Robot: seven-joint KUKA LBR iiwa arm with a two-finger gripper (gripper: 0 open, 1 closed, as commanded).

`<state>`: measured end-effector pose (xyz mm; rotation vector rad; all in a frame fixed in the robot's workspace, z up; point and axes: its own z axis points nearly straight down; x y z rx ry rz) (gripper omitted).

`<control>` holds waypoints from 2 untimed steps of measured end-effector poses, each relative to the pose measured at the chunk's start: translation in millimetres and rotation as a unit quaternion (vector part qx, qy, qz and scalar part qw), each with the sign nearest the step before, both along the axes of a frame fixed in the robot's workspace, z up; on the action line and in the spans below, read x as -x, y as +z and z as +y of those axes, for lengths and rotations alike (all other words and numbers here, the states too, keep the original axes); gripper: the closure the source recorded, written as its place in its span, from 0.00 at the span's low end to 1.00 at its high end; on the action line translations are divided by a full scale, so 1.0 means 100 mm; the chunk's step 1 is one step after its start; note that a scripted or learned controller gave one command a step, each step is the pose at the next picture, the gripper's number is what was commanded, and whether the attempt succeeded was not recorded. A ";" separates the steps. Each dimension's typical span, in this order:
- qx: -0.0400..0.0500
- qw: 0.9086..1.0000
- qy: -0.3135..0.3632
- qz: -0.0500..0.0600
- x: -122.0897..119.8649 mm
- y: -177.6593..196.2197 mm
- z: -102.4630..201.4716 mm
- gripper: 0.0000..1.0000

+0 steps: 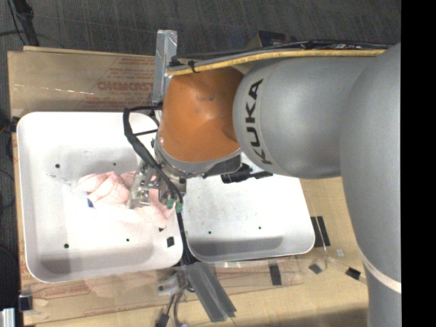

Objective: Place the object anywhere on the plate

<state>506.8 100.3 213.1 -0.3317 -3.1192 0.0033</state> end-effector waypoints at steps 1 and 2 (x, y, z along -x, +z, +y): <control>-0.001 0.994 0.109 -0.003 0.13 0.18 0.45 1.00; -0.001 0.994 0.109 -0.003 0.13 0.18 0.45 0.00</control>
